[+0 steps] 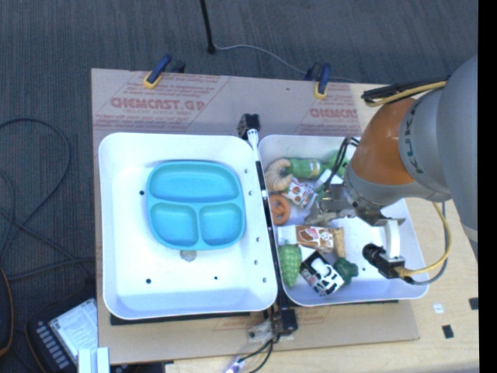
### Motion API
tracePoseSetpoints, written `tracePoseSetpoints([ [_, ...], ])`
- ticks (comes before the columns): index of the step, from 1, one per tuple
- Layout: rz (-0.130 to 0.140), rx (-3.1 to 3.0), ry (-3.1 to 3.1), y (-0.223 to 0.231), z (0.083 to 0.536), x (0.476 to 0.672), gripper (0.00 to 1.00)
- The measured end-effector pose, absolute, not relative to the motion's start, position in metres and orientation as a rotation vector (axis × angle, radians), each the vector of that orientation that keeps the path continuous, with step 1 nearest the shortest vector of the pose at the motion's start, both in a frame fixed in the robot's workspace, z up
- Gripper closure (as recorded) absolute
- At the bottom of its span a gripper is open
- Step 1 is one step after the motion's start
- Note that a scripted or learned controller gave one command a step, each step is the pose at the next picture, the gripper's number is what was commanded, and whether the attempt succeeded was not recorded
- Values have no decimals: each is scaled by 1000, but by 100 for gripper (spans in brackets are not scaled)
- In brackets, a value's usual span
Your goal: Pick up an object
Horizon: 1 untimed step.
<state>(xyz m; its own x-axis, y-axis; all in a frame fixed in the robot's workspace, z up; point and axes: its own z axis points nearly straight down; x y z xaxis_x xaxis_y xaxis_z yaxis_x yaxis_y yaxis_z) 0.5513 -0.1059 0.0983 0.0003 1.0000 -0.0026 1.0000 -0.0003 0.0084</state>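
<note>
Camera view looks down on the worktop [155,92], where the arm [423,150] reaches in from the right and its pincer [335,202] sits low over the right bin [411,286], among the clutter there. Whether the pincer is apart or together cannot be told from here, since the wrist and its housing cover the tips, and nothing can be seen held in it; so, as a judgement, the pick is at the reach-down stage and the lift is not yet done. The candidates all lie in the right bin: a green bottle [304,166] near the back wall, an orange ring [279,207] by the dividing edge, a small printed packet [319,238] just below the pincer, a green knobbly piece [290,263] and a black-and-white item [321,275] towards the front. These lie close together, some touching, so a neighbour could be nudged or caught along with the chosen piece. A black part with a yellow cable [387,261] hangs near the bin's right side and may snag. The left bin [124,286] holds a blue divided tray [194,204], well apart from the work.
</note>
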Motion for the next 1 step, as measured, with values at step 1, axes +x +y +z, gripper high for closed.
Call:
tracePoseSetpoints([
  [1,6,2217,2216,-106,98,551,0],
])
